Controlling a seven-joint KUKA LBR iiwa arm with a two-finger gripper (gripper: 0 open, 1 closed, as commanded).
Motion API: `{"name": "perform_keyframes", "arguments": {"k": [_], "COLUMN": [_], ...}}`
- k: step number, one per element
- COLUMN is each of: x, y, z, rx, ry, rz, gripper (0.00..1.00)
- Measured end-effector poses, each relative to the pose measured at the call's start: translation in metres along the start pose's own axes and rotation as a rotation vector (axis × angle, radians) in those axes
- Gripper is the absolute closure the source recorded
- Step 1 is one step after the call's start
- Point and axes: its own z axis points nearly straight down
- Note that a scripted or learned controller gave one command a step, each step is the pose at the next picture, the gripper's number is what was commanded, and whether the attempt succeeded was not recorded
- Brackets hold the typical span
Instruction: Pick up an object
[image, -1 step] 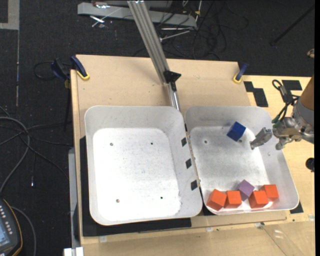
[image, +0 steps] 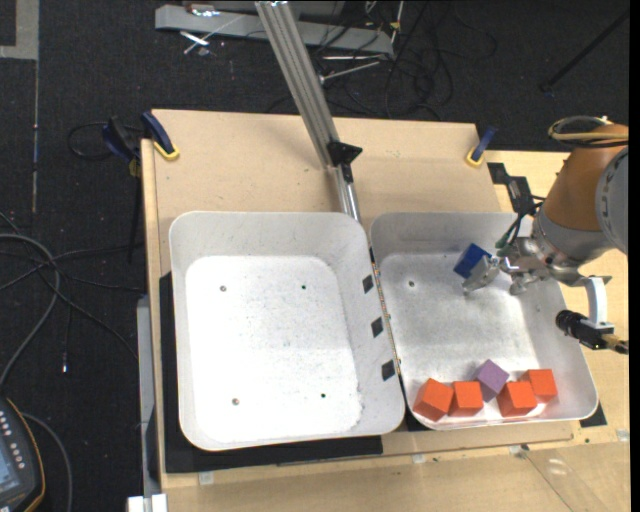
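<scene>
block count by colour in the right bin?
Orange blocks: 4
Purple block: 1
Blue block: 1, beside the tool
Total: 6, all in the right bin

Robotics lab — clamped plywood bench (image: 250, 180), loose floor cables (image: 60, 290).

One fixed camera, high above bench (image: 300, 150), slanted down, both bins (image: 200, 240) framed
</scene>
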Motion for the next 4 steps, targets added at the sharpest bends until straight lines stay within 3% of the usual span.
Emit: {"name": "perform_keyframes", "arguments": {"k": [1,2,3,4], "x": [0.053,0.050,0.146,0.219], "y": [0.043,0.042,0.064,0.053], "z": [-0.004,-0.014,-0.109,-0.102], "rx": [-0.003,-0.001,-0.008,0.004], "ry": [0.001,-0.001,0.004,0.005], "rz": [-0.002,0.000,-0.005,-0.004], "gripper": [0.00,1.00,1.00,1.00]}}
